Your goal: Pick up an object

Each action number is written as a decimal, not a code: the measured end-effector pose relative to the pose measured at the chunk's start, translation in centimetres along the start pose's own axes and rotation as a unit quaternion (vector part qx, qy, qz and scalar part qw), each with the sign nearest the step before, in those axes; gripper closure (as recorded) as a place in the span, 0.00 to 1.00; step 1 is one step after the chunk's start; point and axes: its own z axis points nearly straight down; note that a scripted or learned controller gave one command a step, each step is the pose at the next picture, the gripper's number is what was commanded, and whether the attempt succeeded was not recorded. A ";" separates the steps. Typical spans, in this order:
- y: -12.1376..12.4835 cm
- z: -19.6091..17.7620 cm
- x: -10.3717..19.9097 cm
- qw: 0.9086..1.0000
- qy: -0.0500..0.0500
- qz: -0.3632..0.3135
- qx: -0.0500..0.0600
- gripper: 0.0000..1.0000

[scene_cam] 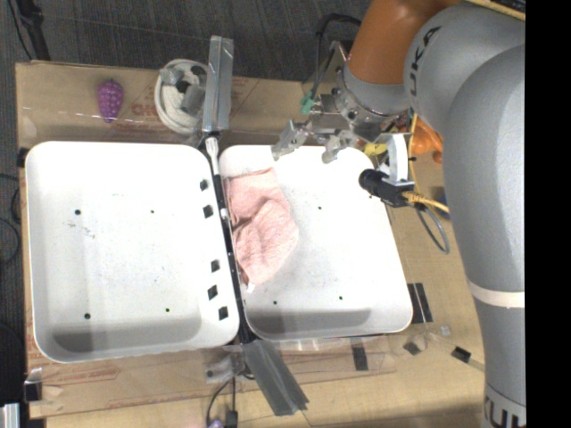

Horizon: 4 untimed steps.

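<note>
Pink cloth [260, 225] lies crumpled in the right bin [357, 275], against its left wall. Claw [308, 145] hovers spread over the bin's far rim, holding nothing. Purple grapes [110, 99] and a white roll [181, 94] sit on the bench [71, 92] behind the left bin [116, 248]; the arm [464, 78] hides the bench's right side.

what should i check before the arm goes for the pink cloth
1. Target in view: pink cloth lies in the right bin, against its left wall. ok
2. Gripper free of load: nothing between its fingers. ok
3. Fingers spread for a grasp: they stand apart. ok
4. Gripper over the target: it sits at the bin's far edge, off to the cloth's upper right. not ok
5. Room at the cloth: it presses on the divider toward the left bin, so one finger may hit the wall. not ok
6. Height above the bin floor: cannot tell
</note>
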 end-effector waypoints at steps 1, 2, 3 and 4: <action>1.0 9.9 -3.4 1.000 0.000 0.001 0.000 0.00; -1.0 16.1 -4.2 1.000 0.000 -0.006 -0.001 0.00; 1.2 16.0 0.3 0.990 -0.001 -0.144 -0.003 0.00; -6.7 16.2 -2.8 0.996 0.001 -0.091 -0.001 0.00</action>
